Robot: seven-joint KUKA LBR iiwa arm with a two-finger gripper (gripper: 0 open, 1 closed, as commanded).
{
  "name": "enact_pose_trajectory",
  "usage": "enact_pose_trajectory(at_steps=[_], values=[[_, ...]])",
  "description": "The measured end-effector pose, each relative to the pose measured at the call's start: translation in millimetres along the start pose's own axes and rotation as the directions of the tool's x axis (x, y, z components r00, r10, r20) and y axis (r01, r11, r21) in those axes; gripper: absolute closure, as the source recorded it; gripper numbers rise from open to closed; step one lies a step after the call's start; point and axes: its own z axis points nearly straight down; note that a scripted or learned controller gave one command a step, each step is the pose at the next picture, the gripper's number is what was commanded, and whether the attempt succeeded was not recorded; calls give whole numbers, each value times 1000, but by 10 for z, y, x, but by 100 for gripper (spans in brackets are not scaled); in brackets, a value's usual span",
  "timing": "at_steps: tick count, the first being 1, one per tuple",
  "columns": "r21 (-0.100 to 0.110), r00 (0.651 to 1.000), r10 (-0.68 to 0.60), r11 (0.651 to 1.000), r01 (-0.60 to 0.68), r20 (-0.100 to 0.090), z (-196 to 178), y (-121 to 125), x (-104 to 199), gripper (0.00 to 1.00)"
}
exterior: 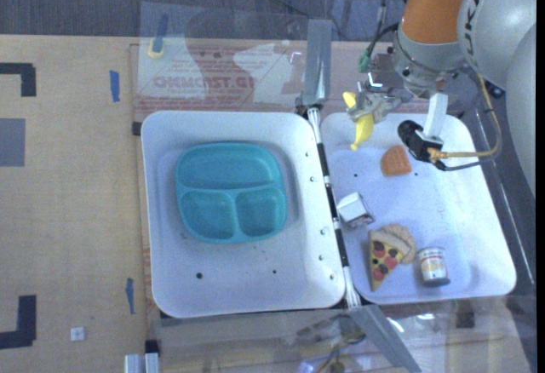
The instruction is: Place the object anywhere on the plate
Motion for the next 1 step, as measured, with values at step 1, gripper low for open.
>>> enact_pose_trajectory(at_steps=[1], values=[[0,981,-195,981,195,-2,-288,-424,1022,100]])
